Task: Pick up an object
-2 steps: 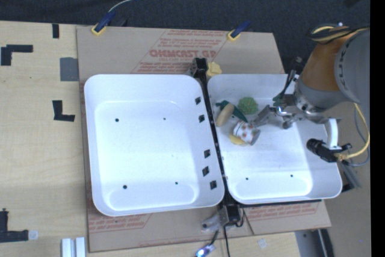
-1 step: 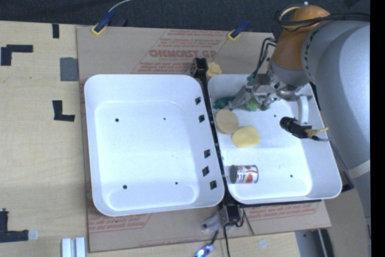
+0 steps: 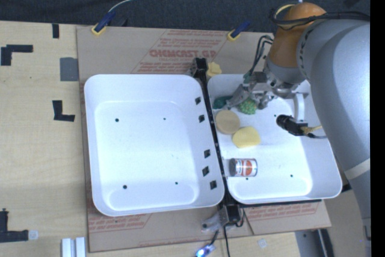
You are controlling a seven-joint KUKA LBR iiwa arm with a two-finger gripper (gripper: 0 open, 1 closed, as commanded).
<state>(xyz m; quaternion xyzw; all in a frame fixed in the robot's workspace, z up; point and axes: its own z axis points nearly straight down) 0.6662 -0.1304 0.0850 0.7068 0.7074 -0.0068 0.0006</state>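
Observation:
My gripper (image 3: 251,96) hangs low over the back left part of the right bin (image 3: 301,180). A small green bumpy object (image 3: 248,107) lies right at its tip, touching or just under it. A teal object (image 3: 221,102) sits to the left by the bin's wall. In front of them lie a tan round disc (image 3: 227,122) and a yellow rounded piece (image 3: 246,137). A red can (image 3: 243,167) lies on its side nearer the front.
The left bin (image 3: 144,141) stands beside the right one, split from it by a black divider (image 3: 207,129). A small yellow item (image 3: 214,68) rests at the back edge between the bins. The grey arm (image 3: 343,87) covers the right side.

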